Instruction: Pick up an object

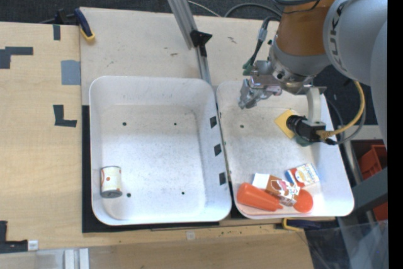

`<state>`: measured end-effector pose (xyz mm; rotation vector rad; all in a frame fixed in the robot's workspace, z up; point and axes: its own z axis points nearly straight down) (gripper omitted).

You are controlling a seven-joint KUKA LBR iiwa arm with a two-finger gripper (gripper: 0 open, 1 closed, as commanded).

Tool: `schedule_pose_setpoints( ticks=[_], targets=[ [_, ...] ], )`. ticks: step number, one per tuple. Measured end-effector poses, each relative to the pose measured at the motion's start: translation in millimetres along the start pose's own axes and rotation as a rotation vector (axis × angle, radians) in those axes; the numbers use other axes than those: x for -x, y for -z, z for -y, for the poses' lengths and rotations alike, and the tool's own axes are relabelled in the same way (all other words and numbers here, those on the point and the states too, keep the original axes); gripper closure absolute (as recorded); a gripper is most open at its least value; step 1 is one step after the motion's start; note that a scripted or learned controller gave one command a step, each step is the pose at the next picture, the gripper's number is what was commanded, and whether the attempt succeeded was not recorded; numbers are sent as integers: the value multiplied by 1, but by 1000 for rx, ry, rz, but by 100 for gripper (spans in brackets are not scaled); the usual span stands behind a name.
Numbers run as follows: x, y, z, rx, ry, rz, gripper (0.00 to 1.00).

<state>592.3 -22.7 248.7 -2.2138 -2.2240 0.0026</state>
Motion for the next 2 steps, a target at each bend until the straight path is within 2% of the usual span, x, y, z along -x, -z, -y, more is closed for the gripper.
schedule_pose_setpoints(
  ticks=[1, 2],
  targets=[
    [-48, -17, 24, -2, 1, 1, 100],
    [-95, -9, 53, 0, 2, -1, 100]
  ],
)
